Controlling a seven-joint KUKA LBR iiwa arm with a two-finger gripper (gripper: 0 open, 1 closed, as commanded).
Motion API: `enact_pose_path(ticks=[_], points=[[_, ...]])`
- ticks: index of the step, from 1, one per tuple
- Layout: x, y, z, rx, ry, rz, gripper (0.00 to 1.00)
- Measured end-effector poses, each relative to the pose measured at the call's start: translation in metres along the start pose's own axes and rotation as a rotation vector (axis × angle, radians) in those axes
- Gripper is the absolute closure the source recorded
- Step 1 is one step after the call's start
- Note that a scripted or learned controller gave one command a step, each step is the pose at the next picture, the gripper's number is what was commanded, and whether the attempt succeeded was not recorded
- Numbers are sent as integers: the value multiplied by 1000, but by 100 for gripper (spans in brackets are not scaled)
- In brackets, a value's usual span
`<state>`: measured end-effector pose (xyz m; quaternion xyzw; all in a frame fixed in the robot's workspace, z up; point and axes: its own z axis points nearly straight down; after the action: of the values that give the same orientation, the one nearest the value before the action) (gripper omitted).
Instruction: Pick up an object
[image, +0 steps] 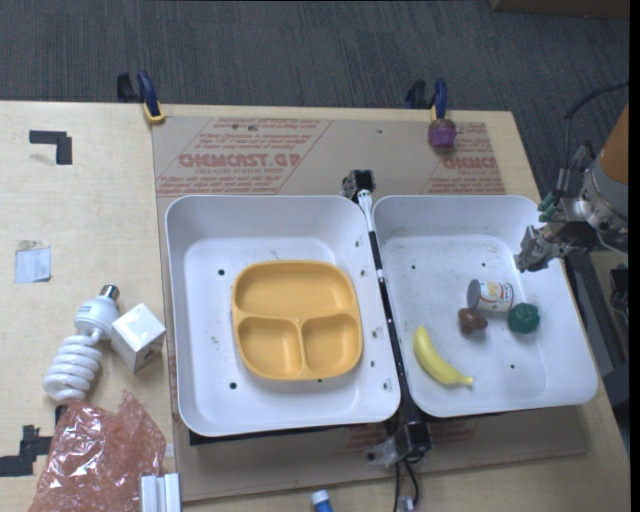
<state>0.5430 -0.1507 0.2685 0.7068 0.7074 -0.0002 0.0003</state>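
The dark metal tool is seen over the right bin's upper right rim; whether it is wide or narrow cannot be told. On the smooth white bin floor lie a curved yellow banana, a small can on its side, a brown lump and a green ball. A yellow three-part plate rests in the left bin

We see the pincer over the upper right rim of the right bin. Just below and left of it a small can lies tipped, a brown lump touching it and a green ball beside. Lower left lies a banana. Far left, in the left bin, rests a yellow divided tray.
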Motion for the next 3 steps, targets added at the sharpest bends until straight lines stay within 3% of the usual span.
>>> enact_pose_path(ticks=[1, 3], points=[[-22, -66, 160, 0, 1, 3, 0], [50, -65, 176, 0, 1, 2, 0]])
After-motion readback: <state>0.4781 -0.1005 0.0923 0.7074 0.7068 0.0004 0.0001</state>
